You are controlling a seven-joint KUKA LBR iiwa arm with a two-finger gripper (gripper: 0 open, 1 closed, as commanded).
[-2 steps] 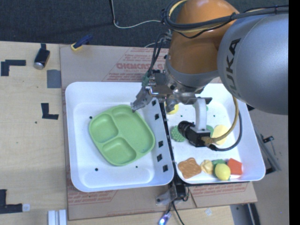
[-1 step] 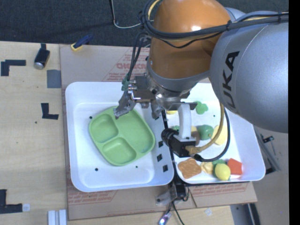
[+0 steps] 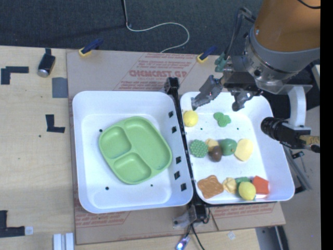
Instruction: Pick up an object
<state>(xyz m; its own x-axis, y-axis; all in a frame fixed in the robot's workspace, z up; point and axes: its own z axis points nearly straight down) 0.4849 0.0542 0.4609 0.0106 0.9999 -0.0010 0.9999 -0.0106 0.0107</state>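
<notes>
My gripper (image 3: 219,101) hangs above the back of the right bin (image 3: 278,158), open, with nothing between its fingers. One fingertip (image 3: 199,102) is just above a small yellow ball (image 3: 190,119); the other fingertip (image 3: 239,103) is to the right. A green broccoli piece (image 3: 222,120) lies below the gap between them. Further forward lie a round green textured item (image 3: 198,148), a brown item (image 3: 215,153), a green item (image 3: 228,146) and a pale yellow item (image 3: 243,149). At the front sit a toast slice (image 3: 209,186), a lemon (image 3: 247,190) and a red piece (image 3: 260,185).
The left bin (image 3: 83,139) holds a green divided plate (image 3: 135,149). A black hinge strip (image 3: 178,139) runs between the bins. A cable (image 3: 156,27) trails across the dark floor behind the bench. Tape marks and a small cylinder (image 3: 46,63) lie at the far left.
</notes>
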